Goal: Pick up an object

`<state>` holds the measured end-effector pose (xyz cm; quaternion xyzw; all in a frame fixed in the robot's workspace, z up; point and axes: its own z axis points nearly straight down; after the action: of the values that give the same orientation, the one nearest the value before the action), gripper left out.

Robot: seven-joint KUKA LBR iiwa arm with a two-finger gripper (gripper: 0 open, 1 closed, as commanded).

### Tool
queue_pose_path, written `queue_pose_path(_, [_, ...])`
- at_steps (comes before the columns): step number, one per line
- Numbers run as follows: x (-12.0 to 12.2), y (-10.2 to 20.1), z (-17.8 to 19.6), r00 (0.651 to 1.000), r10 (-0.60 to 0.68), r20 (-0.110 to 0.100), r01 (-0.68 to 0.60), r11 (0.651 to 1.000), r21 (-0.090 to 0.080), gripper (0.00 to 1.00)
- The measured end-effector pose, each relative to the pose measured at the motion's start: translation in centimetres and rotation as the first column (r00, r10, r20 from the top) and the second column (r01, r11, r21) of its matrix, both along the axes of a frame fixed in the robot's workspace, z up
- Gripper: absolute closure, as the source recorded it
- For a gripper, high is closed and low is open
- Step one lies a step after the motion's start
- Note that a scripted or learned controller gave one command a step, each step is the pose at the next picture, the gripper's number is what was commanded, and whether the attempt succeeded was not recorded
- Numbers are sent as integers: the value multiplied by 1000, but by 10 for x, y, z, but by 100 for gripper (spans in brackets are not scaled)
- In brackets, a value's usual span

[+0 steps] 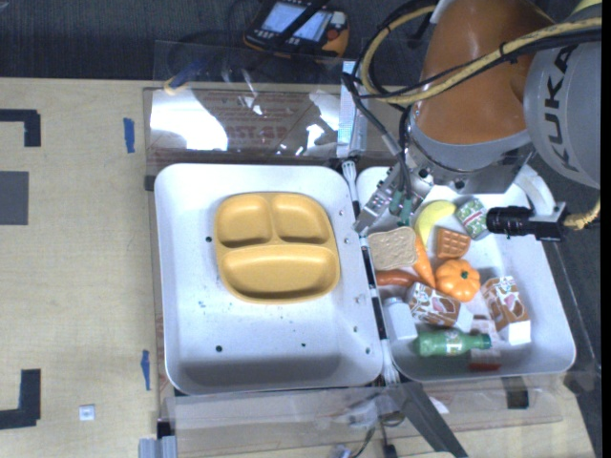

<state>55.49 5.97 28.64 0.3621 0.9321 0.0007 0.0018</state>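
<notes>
The gripper [389,201] hangs low over the back left corner of the right bin [554,284].
I cannot tell if it is open or closed. Just beside it lie a toy bread slice [392,249], a yellow ball [434,218] and a small orange pumpkin [456,280]. The left bin [181,256] holds a yellow divided plate [276,245].

wooden bench [76,284] — two white bins side by side: left bin [181,256], right bin [549,294].
</notes>
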Motion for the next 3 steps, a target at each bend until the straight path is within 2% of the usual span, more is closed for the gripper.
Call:
queue_pose_path(1, [-24,6,101,919,395,1,-395,919,-2,100])
queue_pose_path(2, [-70,-24,33,924,383,-4,-383,924,0,100])
queue_pose_path(3, [-74,1,21,1000,17,-6,-17,1000,0,100])
